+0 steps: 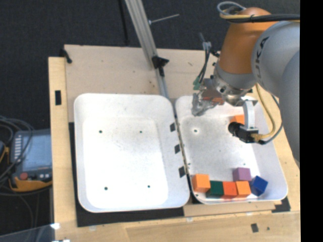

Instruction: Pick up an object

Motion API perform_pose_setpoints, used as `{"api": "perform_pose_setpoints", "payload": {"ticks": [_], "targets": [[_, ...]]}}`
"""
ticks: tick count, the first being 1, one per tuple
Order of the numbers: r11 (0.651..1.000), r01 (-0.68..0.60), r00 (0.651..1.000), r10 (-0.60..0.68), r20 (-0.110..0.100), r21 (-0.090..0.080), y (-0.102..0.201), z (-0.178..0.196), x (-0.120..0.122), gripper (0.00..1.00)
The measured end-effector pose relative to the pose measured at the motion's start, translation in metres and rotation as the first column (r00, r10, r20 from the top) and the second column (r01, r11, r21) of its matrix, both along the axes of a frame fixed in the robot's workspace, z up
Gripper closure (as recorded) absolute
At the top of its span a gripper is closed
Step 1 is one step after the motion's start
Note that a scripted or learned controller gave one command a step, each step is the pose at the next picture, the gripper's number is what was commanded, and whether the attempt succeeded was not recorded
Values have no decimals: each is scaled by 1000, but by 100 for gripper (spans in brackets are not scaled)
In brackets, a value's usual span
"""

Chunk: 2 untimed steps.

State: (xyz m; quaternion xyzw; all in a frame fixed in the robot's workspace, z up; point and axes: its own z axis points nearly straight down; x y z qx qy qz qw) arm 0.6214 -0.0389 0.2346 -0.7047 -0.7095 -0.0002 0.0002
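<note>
The gripper (199, 105) hangs over the far left part of the right bin (217, 140), under the arm's orange band. Its fingers point down above bare bin floor with nothing seen between them. Along the bin's near edge lie several blocks: an orange block (202, 181), a green block (216, 188), another orange block (230, 189), a third orange block (243, 187), a purple block (242, 174) and a blue block (259, 184). A further orange block (237, 120) lies near the far right, partly behind the arm's fittings.
The left bin (123, 150) sits beside the right one. A slanted metal rail (146, 39) rises from the bench behind the bins. A screen device (30, 158) with cables sits off the bench at the left.
</note>
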Motion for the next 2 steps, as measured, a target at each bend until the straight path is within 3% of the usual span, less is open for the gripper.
{"api": "perform_pose_setpoints", "payload": {"ticks": [2], "targets": [[1000,-1,1000,1,-2,1,107,-8,-24,100]]}}
